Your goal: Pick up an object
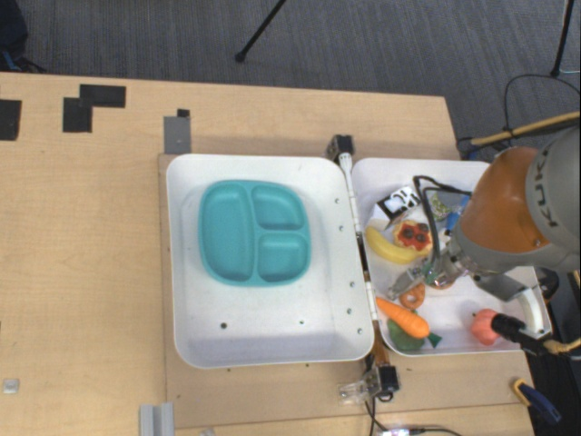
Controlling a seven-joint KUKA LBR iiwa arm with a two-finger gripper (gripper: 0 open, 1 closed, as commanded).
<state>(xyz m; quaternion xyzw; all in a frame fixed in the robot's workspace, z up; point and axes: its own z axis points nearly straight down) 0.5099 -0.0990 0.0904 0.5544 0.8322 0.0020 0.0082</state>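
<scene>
Banana (388,246), right end hidden behind end effector (425,278)

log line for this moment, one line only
arm: over right bin | gripper: low beside banana, carrot | teal tray: left bin | grasp: unconfirmed

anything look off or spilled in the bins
Nothing spilled or damaged. The teal tray lies flat in the left bin. The right bin is a loose jumble: banana, carrot and other toys, with the gripper down among them.
</scene>
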